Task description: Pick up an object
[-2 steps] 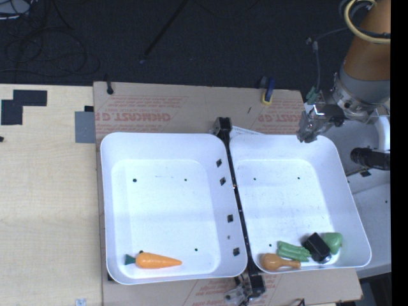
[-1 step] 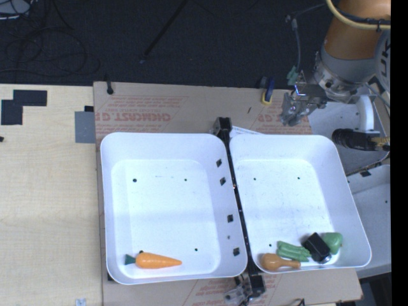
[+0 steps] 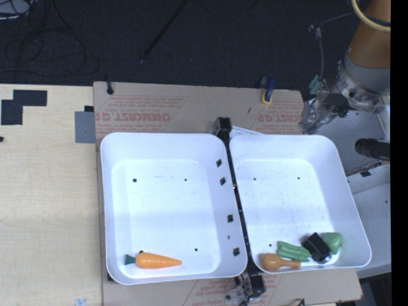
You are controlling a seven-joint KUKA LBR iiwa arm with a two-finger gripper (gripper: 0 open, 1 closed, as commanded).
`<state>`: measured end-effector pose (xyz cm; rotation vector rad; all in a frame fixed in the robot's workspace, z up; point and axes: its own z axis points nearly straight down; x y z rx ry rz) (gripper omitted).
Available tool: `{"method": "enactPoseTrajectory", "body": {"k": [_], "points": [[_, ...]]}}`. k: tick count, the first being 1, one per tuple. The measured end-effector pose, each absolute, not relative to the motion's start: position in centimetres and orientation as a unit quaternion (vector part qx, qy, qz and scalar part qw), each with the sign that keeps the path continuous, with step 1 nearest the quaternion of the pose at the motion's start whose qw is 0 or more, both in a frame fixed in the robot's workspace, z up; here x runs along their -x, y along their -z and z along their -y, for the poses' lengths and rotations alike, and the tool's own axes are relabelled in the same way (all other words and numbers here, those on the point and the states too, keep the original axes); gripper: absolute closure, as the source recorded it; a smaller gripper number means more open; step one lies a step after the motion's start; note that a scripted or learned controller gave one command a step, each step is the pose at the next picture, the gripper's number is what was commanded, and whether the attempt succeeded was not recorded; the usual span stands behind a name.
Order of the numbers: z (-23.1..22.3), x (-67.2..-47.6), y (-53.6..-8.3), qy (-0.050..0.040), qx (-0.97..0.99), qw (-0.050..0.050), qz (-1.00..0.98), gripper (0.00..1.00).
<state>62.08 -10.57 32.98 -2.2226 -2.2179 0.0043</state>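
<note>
An orange toy carrot (image 3: 157, 261) lies near the front edge of the left bin (image 3: 121, 171). In the front right corner of the right bin (image 3: 331, 171) lie a tan pear-shaped toy (image 3: 278, 262), a green bean-like toy (image 3: 293, 251), a small black block (image 3: 317, 247) and a light green piece (image 3: 333, 240), all bunched together. My gripper (image 3: 310, 118) hangs above the bench just beyond the right bin's far right corner, well apart from every object. Nothing shows between its fingers.
The two white bins sit side by side on a cardboard sheet (image 3: 191, 110), joined by a black clip strip (image 3: 231, 196). A yellow and blue clamp (image 3: 268, 92) stands at the cardboard's far edge. The arm's orange band (image 3: 373, 24) rises at the top right.
</note>
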Motion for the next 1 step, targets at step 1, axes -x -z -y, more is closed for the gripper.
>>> {"method": "enactPoseTrajectory", "body": {"k": [1], "points": [[13.48,-64.33,-25.99,-0.0031,0.708,0.003,0.707,1.00]]}}
